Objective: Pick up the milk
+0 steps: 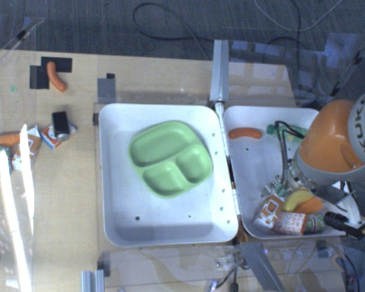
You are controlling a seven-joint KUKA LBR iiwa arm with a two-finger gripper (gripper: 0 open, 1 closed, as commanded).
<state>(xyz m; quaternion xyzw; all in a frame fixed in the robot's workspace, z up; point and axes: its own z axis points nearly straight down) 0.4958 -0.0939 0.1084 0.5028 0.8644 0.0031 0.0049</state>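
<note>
A small white carton with orange-brown print, which I take for the milk [269, 210], lies tilted near the front left corner of the right bin [250, 163]. A pinkish-red box [290, 222] rests against its right side. The arm's orange band [328, 142] hangs over the right half of this bin. The gripper [284, 186] reaches down beneath the band, just above and right of the carton, and the wrist covers most of it. Nothing is visibly held.
A yellow banana-like piece [298, 198] and an orange piece [312, 205] crowd the carton. A sausage [246, 133] and a green item [287, 129] lie at the bin's back. The left bin [118, 181] holds a green divided plate [170, 158]. Loose items sit on the bench at left.
</note>
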